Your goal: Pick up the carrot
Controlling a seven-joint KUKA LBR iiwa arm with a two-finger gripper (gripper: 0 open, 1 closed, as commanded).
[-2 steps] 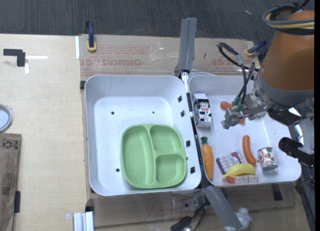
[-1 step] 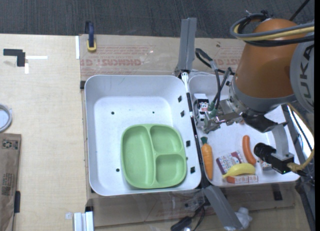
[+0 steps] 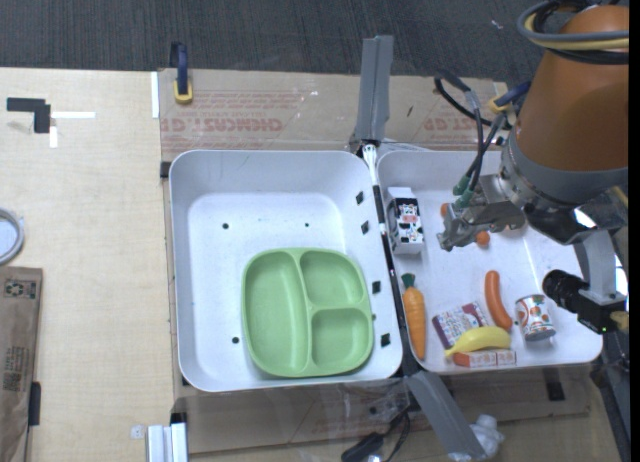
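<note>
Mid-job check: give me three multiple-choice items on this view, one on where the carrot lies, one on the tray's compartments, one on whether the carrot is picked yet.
1. Where does the carrot lie?
A. In the right bin, by its left wall
B. On the green tray
C. On the bench outside both bins

2. How many compartments does the green tray have?
A. Two
B. Three
C. Five

3. How does the carrot stand to the gripper?
A. Lifted clear of the bin
B. Lying on the bin floor, apart from the gripper
C. Set on the tray

Key: 1 A, it lies along the wall next to the left bin; 2 B, one long section and two smaller ones; 3 B, the gripper hangs farther back, nearer the small carton.
</note>
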